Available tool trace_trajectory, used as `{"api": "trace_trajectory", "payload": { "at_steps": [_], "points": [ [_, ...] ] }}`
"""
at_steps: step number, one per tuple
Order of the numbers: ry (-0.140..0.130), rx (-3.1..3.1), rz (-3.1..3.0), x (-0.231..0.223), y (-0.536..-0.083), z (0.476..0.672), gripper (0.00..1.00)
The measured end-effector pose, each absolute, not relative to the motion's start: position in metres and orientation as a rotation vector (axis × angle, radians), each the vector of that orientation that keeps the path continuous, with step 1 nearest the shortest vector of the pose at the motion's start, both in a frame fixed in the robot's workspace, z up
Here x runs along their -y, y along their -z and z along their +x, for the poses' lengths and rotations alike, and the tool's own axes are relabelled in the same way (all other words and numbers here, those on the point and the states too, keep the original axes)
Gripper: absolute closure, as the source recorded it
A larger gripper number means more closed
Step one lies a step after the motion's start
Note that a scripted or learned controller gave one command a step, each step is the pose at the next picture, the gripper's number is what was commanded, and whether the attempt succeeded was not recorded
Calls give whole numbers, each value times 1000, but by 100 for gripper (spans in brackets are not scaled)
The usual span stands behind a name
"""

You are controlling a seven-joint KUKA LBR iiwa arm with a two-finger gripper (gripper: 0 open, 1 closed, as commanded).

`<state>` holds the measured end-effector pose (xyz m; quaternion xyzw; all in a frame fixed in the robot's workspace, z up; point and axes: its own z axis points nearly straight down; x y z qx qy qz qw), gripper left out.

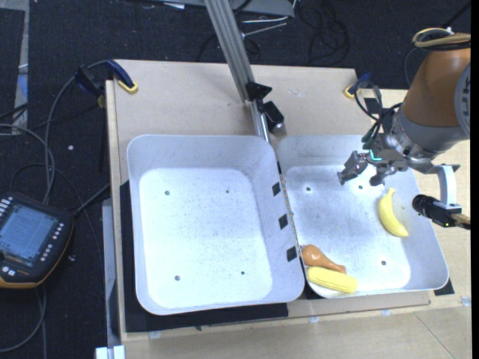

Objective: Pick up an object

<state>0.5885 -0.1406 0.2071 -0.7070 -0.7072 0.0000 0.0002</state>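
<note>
The gripper (364, 169) hangs over the right bin (329, 189), fingers spread with nothing between them. The banana (391, 214) lies just below it; the corn cob (332, 280) partly hides an orange object (320, 257).

We see the arm reaching in from the right, its orange band high at the frame's edge and the grey wrist angled down and leftward. The gripper (363, 172) hangs low, its two dark fingers (349, 172) seemingly spread apart with nothing between them, though they show small.
</note>
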Motion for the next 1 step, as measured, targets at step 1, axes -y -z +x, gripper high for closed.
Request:
{"api": "trace_trajectory", "payload": {
  "at_steps": [1],
  "points": [
    [0,2221,-2221,141,-207,588,0]
  ]
}}
